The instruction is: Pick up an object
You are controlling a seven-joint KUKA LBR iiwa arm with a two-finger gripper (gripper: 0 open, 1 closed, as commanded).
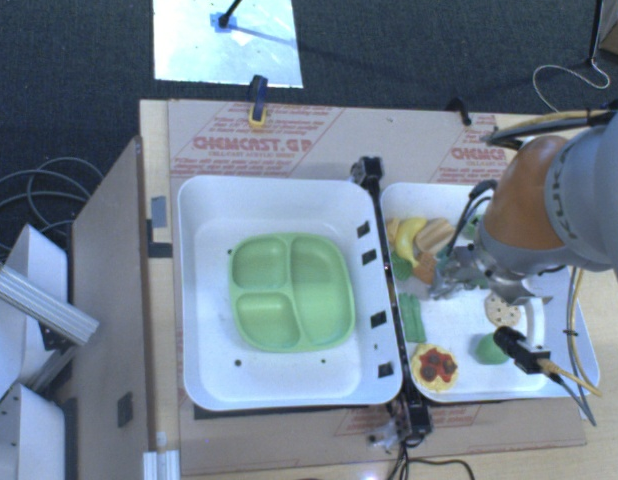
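The green divided plate point(291, 293) looks like smooth matt plastic, lying in a glossy white plastic bin point(204, 268).

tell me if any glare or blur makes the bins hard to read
Camera view: soft overall; no glare in the white bins; shiny grey floor panel reflects brightly; green three-compartment plastic plate reads clearly; small food toys beside the gripper look fuzzy.

Even, bright overhead light fills the scene; the two shallow white plastic bins point(204, 268) look nearly washed out (little surface detail survives), and the pale green divided plate point(291, 293) casts a faint shadow. The dark carpet point(69, 58) stays dim; focus is slightly soft throughout
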